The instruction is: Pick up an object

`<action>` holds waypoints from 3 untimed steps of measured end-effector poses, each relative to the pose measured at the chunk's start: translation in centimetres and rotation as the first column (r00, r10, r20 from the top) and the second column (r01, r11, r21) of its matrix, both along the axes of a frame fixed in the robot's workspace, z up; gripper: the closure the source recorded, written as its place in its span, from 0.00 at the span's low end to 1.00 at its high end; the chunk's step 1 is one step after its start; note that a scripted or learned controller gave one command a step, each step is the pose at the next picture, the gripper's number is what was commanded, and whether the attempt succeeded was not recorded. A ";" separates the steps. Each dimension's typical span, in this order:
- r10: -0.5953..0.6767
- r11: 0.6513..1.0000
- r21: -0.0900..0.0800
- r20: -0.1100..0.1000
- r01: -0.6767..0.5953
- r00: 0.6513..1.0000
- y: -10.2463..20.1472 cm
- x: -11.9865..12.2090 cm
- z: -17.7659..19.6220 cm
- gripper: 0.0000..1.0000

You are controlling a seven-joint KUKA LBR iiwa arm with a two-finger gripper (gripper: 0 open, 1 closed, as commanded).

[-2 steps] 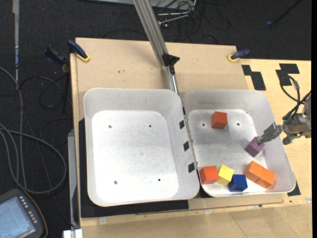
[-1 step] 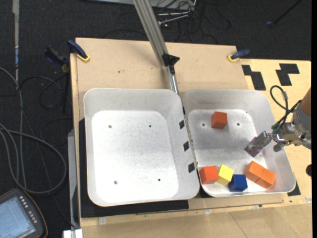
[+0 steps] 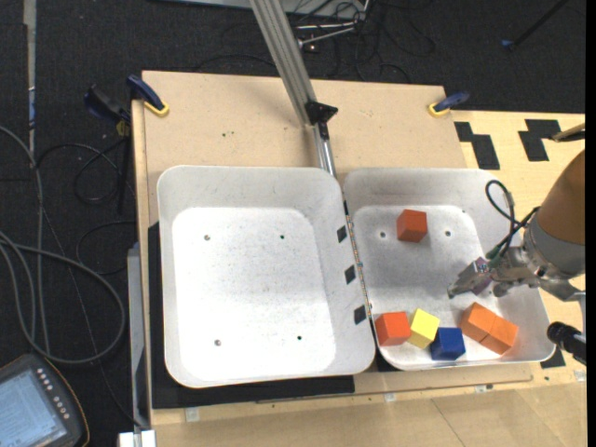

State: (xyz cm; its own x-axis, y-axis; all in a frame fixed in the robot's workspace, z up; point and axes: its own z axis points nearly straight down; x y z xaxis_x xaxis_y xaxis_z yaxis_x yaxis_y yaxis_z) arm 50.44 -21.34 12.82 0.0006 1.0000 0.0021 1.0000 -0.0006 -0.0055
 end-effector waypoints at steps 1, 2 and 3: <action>0.000 1.000 -0.003 0.008 0.000 1.000 -0.1 0.2 1.4 1.00; 0.005 1.000 -0.005 0.013 -0.005 1.000 0.6 0.6 7.5 1.00; 0.004 1.000 -0.004 0.010 -0.004 1.000 0.6 0.8 9.3 1.00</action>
State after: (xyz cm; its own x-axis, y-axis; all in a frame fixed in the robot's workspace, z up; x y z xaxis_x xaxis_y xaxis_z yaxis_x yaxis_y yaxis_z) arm 51.22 -20.77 22.12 -0.0035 1.0000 -0.0022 1.0000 0.0035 0.0044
